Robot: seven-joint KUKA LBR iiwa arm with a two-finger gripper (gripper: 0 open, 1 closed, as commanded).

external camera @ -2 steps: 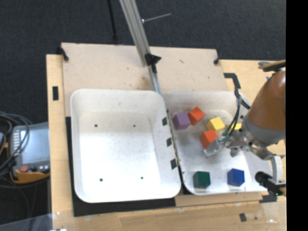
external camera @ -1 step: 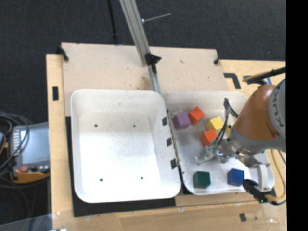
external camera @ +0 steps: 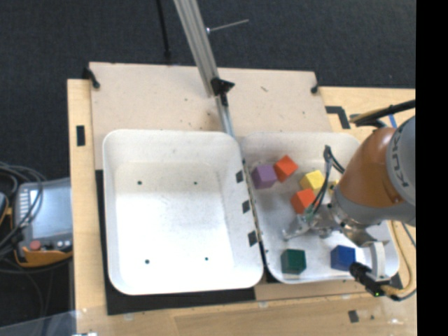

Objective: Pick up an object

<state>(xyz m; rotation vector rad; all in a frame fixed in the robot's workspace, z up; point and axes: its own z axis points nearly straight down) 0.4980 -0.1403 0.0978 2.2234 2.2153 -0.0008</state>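
You are looking at a robotics laboratory test cell. The bench (external camera: 80, 187) is a plain wooden board carrying two shallow white bins (external camera: 175, 208), set on dark carpeted floor (external camera: 70, 19). An aluminium extrusion post (external camera: 196, 33) rises from the bench's far side. An industrial arm (external camera: 378, 173), grey with an orange band, reaches in from the right. At the left edge, note a handheld control pendant (external camera: 42, 219) with grey screen and trailing cables (external camera: 10, 180). Small coloured blocks (external camera: 285, 168) serve as test pieces.
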